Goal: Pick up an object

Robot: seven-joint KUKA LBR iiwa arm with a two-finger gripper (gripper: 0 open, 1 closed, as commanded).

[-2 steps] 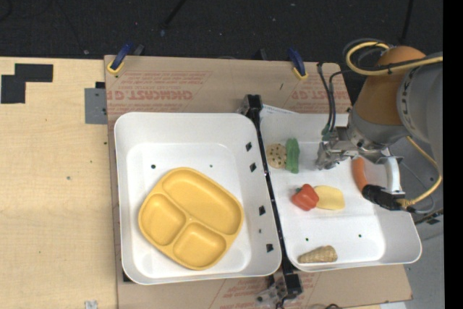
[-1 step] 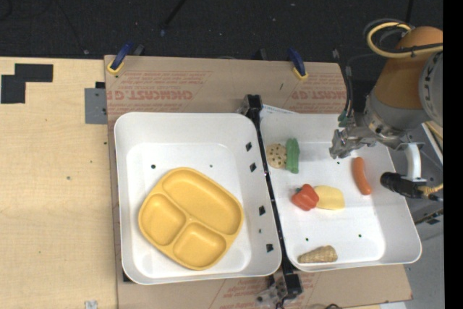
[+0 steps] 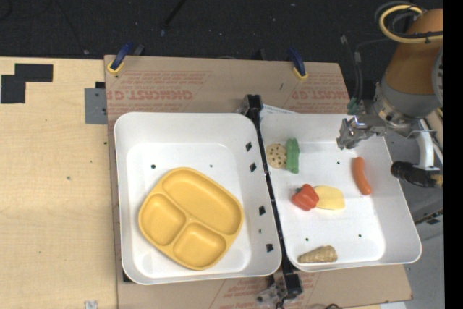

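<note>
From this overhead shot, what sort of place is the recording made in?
Most likely a robotics lab's pick-and-place test bench. Two white bins sit on cardboard held by clamps, toy food such as a red pepper lies inside, and the arm's gripper hangs over the right bin.

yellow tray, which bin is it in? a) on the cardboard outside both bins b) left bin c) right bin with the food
b, the yellow tray lies flat in the left bin, while the carrot and pepper lie in the right bin.
</note>
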